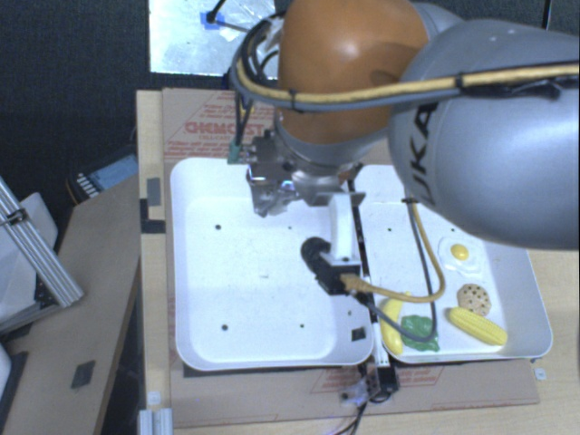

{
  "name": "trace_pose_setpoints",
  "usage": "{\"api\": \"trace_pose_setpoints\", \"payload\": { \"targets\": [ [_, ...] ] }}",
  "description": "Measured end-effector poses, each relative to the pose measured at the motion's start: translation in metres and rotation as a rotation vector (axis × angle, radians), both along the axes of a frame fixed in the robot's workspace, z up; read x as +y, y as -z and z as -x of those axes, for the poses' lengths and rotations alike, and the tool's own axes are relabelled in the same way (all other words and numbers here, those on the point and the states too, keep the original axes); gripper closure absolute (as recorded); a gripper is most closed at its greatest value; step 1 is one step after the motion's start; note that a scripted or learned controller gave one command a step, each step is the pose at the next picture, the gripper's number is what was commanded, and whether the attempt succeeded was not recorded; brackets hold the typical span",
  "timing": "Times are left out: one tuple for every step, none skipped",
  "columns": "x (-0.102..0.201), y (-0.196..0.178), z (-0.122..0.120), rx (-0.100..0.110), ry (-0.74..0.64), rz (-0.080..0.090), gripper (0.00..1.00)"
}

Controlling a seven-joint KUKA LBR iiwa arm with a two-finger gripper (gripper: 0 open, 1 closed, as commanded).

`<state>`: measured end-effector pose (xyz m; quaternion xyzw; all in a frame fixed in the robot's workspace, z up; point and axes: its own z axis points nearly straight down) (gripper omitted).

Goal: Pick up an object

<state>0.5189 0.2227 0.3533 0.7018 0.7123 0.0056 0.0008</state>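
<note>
My gripper (269,203) hangs over the far right part of the left white bin (227,338), under the orange band of the arm. I see nothing held beneath it. The objects lie in the right white bin (536,332): a toy fried egg (459,254), a brown cookie (472,297), a yellow corn cob (478,326), a yellow banana (391,326) and a green leafy piece (420,332) against the banana. All of them lie to the right of the gripper and nearer the front.
The grey arm covers the back of the right bin. Both bins rest on a cardboard sheet (195,125). An aluminium frame (36,252) stands at the left edge, and a shiny sheet (195,21) lies at the back.
</note>
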Motion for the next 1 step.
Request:
{"api": "trace_pose_setpoints", "payload": {
  "targets": [
    [-0.0422, 0.2212, 0.0341, 0.026, 0.017, 0.014, 1.0]
  ]
}}
